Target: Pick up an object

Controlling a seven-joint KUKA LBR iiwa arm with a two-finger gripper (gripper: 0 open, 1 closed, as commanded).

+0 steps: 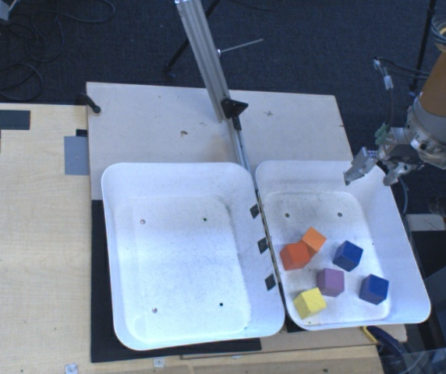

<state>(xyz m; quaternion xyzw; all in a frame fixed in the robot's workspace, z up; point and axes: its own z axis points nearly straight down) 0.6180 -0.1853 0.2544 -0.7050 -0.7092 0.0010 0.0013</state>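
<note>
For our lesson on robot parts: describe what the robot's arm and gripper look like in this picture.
The arm enters from the right, with an orange band above a grey wrist section. The gripper is grey metal with two slim fingers, one tipped pale grey. A thin cable loops beside the wrist, and small green parts show on the gripper's body.

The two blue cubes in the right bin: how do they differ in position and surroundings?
The upper blue cube lies nearer the bin's middle, close to the orange cube; the lower blue cube lies nearer the right bin's front right corner. The lower blue cube stands apart from the others, with the purple cube its nearest neighbour on the left. Both look the same colour and size, and both rest on the bin floor, untouched by the end effector.
</note>
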